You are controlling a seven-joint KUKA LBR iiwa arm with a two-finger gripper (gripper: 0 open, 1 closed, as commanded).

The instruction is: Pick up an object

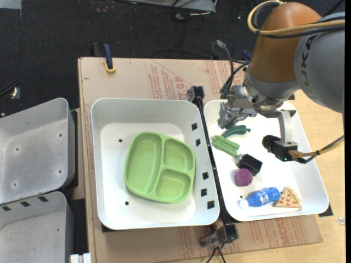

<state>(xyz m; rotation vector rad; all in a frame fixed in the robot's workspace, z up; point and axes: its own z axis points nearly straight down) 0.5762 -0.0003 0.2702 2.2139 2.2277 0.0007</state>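
Observation:
The right bin [312,171] holds several small things: a dark green piece [237,130], a light green ribbed piece [225,144], a black block [250,163], a purple ball [243,177], a blue bottle [262,197] lying on its side and a pizza-slice toy [288,199]. My gripper [230,118] hangs over the far left part of this bin, just above and beside the dark green piece. I see nothing held in it.
The left bin [107,147] holds a light green divided plate [160,167]. A black divider [204,141] runs between the bins. A black fitting with a cable [278,147] hangs from the wrist over the right bin. Grey trays [33,147] lie at the far left.

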